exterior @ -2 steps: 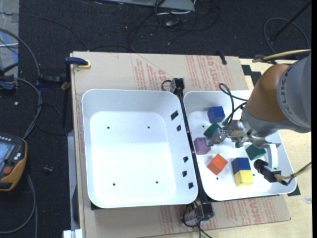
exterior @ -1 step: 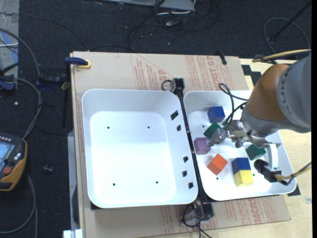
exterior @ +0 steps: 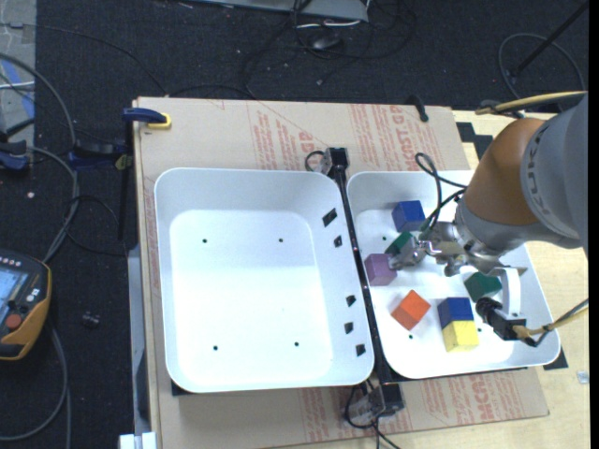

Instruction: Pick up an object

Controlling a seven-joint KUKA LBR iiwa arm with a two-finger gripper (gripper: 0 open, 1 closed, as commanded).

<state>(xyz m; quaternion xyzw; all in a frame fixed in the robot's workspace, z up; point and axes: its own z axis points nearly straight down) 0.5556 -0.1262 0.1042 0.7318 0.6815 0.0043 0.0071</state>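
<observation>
The scene is viewed by one fixed camera set above the bench (exterior: 281, 124), looking down at a slant. Both white bins are taken in whole: the left bin (exterior: 178, 279) sits near the middle of the frame, and the right bin (exterior: 538, 340) lies just beside it, toward the frame's right. Beyond the left bin's far rim, the bench's far edge and a strip of dark floor (exterior: 234, 54) with cables are included, so the view is tilted away from the near side. The distance is moderate: bench and surrounding floor are both covered. The arm (exterior: 533, 185) enters from the right of the left bin.
</observation>
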